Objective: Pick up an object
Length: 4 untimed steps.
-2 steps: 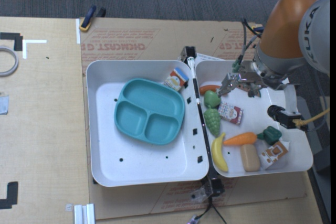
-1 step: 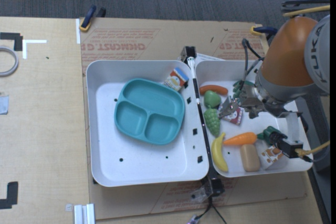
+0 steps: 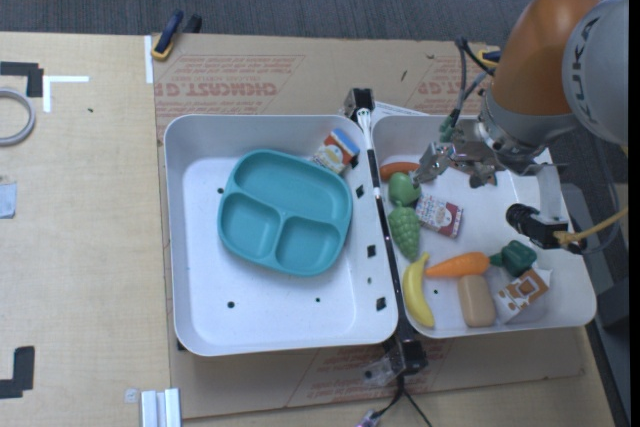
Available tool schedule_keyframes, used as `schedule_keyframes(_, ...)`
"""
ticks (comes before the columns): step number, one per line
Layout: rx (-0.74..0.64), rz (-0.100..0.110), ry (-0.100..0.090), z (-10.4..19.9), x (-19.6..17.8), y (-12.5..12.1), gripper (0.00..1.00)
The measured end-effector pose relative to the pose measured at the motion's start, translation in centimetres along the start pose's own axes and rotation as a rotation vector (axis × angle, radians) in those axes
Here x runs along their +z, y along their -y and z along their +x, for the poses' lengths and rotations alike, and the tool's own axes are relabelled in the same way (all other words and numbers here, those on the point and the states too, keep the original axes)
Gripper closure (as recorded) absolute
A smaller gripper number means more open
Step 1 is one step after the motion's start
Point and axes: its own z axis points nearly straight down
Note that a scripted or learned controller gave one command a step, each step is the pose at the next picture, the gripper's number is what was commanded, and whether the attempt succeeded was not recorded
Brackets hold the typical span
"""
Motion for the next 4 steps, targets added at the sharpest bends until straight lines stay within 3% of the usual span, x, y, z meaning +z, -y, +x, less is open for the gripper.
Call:
schedule_keyframes(1, 0.004, 0.001, 0.0, 0.9, 0.0, 6.2, 0.0)
schedule_keyframes(2, 0.004, 0.0, 0.0, -2.9, 1.7, 2.1, 0.0)
schedule_keyframes(3, 0.003, 0.001, -0.001, -3.3, 8.5, 7.3, 0.0)
schedule_keyframes(4, 0.007, 0.0, 0.0, -3.4, 7.6, 7.2, 1.0)
